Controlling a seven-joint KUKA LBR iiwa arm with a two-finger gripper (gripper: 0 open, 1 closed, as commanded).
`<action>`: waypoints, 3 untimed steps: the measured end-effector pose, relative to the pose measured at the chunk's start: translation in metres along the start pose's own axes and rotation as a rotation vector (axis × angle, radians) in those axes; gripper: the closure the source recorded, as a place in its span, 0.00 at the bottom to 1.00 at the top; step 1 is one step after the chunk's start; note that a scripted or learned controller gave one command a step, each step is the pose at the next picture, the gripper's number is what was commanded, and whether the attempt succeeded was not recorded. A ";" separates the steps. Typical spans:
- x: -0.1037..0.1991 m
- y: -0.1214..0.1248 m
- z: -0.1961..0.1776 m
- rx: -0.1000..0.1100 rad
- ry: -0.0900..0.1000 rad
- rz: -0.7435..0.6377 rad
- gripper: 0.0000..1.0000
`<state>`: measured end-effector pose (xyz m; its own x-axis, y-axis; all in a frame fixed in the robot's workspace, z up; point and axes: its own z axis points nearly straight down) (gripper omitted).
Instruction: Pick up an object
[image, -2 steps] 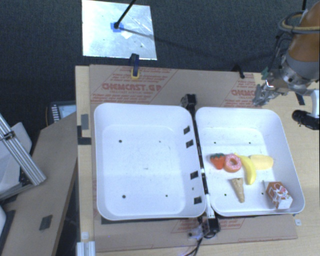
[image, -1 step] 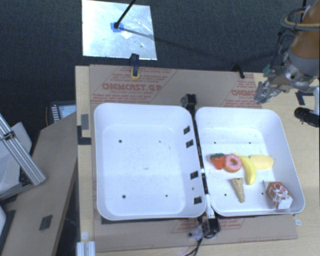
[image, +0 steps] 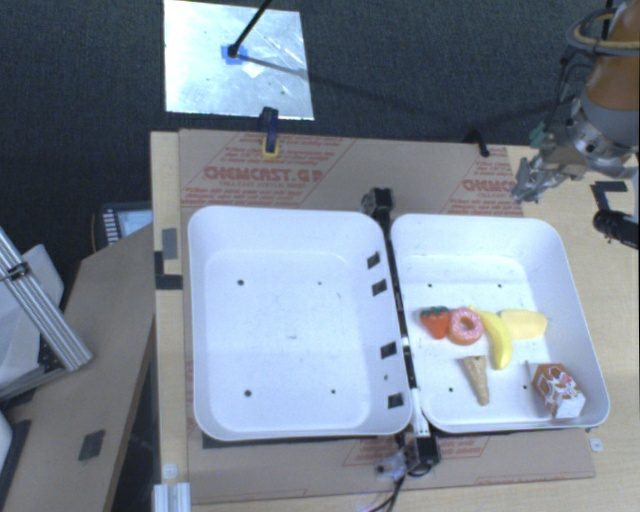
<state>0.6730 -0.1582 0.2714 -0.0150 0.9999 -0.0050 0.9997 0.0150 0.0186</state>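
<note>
The hand (image: 530, 182) hangs above the right bin's (image: 560, 250) far rim — finger state cannot be told. The objects lie nearer and slightly left — the banana (image: 497, 338) closest, long axis running near-far.

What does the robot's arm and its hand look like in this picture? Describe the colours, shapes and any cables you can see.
The arm is rounded and grey, with an orange band above the wrist. Thin dark cables run down its side. Below the band sits a silvery grey metal wrist section. The hand is small, made of pale grey metal, and ends in short thin fingers. No writing or markings can be made out on either.
</note>
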 end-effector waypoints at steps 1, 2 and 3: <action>-0.050 -0.012 0.145 0.030 0.006 0.018 1.00; -0.017 -0.026 0.004 0.002 0.001 0.008 1.00; -0.018 -0.027 0.002 0.011 0.002 0.009 1.00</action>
<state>0.6464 -0.1765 0.2693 -0.0063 1.0000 -0.0027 0.9999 0.0063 0.0078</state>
